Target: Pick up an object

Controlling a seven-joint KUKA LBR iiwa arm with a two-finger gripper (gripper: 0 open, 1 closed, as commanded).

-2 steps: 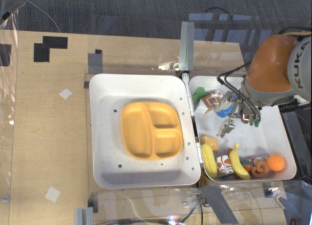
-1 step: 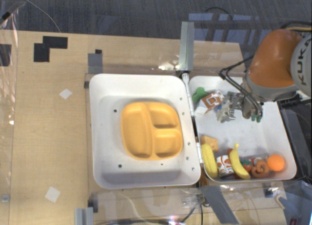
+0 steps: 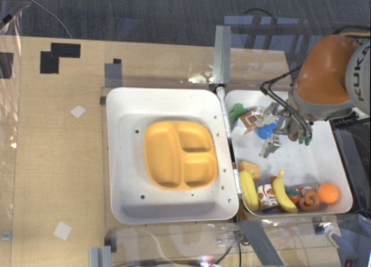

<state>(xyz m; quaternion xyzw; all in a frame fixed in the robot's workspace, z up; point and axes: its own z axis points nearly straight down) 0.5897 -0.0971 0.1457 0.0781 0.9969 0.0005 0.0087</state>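
My gripper (image 3: 277,142) hangs released, empty, above right bin (image 3: 324,161). Toys crowd 6 o'clock wall; I fear a glancing, slipping grasp on banana (image 3: 282,193).

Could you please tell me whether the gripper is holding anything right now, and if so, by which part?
Nothing is held: the gripper hangs open over the right bin, with no object between its fingers.

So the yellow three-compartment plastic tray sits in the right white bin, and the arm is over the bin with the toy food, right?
Not quite. The camera view shows the yellow three-compartment plastic tray in the left white bin, not the right. The gripper is indeed over the right white bin with the toy food.
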